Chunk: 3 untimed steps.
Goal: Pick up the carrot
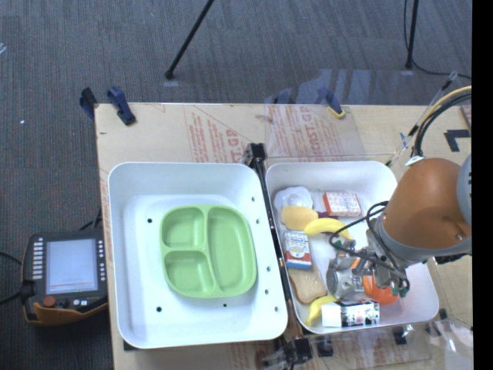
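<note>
A green three-compartment plate (208,251) lies in the left white bin (127,206), while the right white bin (385,174) holds a jumble of toy food: a banana (323,226), a slice of bread (307,285), a small blue-and-white carton (297,249) and a red-and-white packet (342,203). Off the bench's left edge, a handheld control pendant (68,274) with a pale screen rests on the dark carpet. Blue clamps (119,105) grip the bench's far corner.

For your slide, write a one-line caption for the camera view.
The gripper is low in the right bin by an orange item; a green plate lies in the left bin.
</note>
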Each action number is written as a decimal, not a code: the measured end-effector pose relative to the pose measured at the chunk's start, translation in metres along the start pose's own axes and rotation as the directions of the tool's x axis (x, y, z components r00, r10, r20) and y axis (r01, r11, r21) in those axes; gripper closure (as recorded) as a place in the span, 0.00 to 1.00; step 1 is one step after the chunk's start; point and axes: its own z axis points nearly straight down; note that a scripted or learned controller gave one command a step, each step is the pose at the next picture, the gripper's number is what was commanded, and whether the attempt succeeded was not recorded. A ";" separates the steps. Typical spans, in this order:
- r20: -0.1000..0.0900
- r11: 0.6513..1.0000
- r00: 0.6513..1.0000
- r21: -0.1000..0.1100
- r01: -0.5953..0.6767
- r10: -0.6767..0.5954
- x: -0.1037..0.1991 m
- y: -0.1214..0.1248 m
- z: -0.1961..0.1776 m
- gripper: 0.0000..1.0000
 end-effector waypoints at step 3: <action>-0.016 0.956 0.956 0.006 -0.294 0.294 0.017 0.026 -0.056 1.00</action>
